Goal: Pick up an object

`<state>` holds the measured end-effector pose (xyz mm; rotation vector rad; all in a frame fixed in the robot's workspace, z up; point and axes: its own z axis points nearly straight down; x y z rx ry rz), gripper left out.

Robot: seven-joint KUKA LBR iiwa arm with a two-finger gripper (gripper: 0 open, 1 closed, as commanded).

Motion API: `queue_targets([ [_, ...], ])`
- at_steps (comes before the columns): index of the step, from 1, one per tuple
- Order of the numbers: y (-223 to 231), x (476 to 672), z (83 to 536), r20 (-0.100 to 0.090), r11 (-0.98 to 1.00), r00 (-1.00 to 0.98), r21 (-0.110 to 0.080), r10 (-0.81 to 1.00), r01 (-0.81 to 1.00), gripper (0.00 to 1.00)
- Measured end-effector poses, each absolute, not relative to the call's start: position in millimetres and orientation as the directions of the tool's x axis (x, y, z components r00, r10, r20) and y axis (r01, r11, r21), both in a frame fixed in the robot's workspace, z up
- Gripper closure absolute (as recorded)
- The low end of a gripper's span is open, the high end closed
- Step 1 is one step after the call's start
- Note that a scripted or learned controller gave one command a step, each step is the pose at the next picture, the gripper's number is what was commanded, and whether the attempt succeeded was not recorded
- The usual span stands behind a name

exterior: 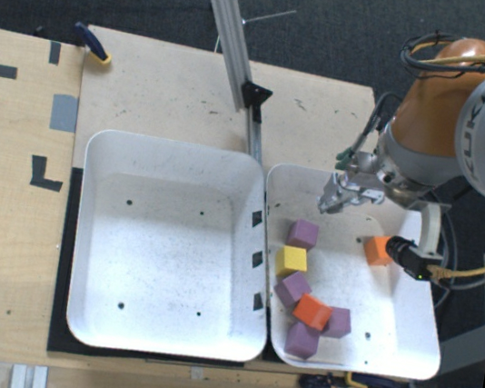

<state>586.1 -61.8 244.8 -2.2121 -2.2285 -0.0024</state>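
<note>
Right bin (402,340) holds blocks: purple (303,235), yellow (293,261), orange (313,313). Gripper (334,200) at 12 o'clock; grip state unclear.

A blue-and-yellow clamp (93,44) lies far left on the bench (158,91); a metal pole (232,35) slants above it

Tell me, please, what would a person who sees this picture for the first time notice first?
Probably the grey and orange arm reaching in from the right, its gripper above the right bin. Next, the cluster of coloured blocks in that bin: purple block, yellow block and orange block near its left wall.
</note>
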Motion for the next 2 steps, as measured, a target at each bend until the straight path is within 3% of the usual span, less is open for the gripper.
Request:
queue_targets([
  [2,57,605.9,247,0.002,0.007,-0.007,-0.001,1.0,1.0,1.0],
])
